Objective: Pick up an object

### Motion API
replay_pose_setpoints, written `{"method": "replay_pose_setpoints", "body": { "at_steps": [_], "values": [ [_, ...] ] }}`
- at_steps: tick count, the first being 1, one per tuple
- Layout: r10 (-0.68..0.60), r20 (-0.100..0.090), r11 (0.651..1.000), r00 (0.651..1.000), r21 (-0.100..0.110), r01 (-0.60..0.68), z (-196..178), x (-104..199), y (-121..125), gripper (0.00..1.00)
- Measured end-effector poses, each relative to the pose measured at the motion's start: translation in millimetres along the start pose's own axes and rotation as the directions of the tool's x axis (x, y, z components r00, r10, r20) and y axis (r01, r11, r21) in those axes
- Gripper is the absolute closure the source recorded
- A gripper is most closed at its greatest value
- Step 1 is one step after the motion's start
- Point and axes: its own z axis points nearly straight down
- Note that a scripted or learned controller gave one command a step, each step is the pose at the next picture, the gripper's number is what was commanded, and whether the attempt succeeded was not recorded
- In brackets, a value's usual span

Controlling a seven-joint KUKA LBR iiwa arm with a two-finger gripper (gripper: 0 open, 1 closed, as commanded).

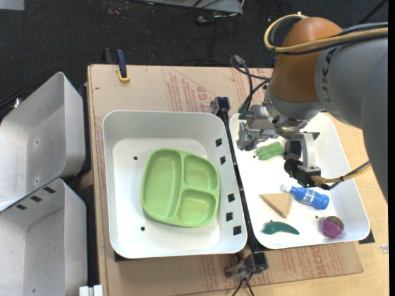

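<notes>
Quick count: two white bins on the bench, the left bin (111, 165) and the right bin (353, 184), plus two more white ones off the bench's left, an upper bin (43, 128) and a lower bin (37, 239). One green divided plate (181, 187) with three compartments. Five small items, one each: light green piece (270, 150), blue bottle (308, 197), tan wedge (277, 203), dark green piece (279, 228), purple ball (332, 226).

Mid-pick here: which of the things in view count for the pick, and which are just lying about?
In the job: gripper over the right bin; in that bin, light green piece, blue bottle, tan wedge, dark green piece, purple round thing.
Lying about: green divided plate in the left bin; spare white bins far left.
</notes>
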Motion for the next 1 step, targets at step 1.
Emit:
{"method": "replay_pose_setpoints", "body": {
  "at_steps": [1],
  "values": [
    [0.000,0.001,1.000,1.000,0.001,0.000,9.7,57.2,10.7,1.00]
  ]
}}
